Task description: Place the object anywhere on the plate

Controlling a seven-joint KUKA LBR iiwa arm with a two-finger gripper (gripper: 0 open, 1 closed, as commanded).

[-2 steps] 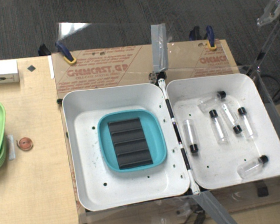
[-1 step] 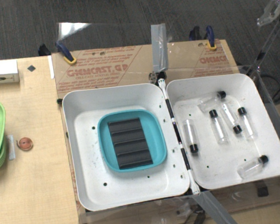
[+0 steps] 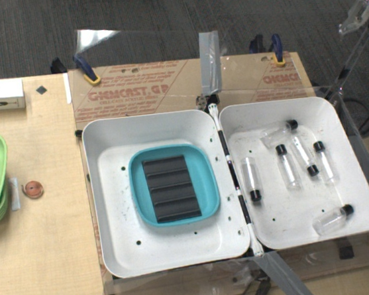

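Dark carpet frames a wooden bench (image 3: 51, 260) with two white bins. At nine o'clock, the left bin (image 3: 117, 252) holds a teal plate (image 3: 204, 174) bearing a black ribbed insert (image 3: 171, 187). At three o'clock, the right bin (image 3: 359, 209) holds six clear black-capped vials (image 3: 288, 167), scattered, some touching. A good pick would probably take the lone vial (image 3: 252, 178) nearest the plate, gripped across its middle. Arm pose and jaw opening cannot be told.

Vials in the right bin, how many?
6, all in the right bin: one by the left wall, one top centre, three clustered mid-bin, one bottom right. Clear glass, so another may be missed.
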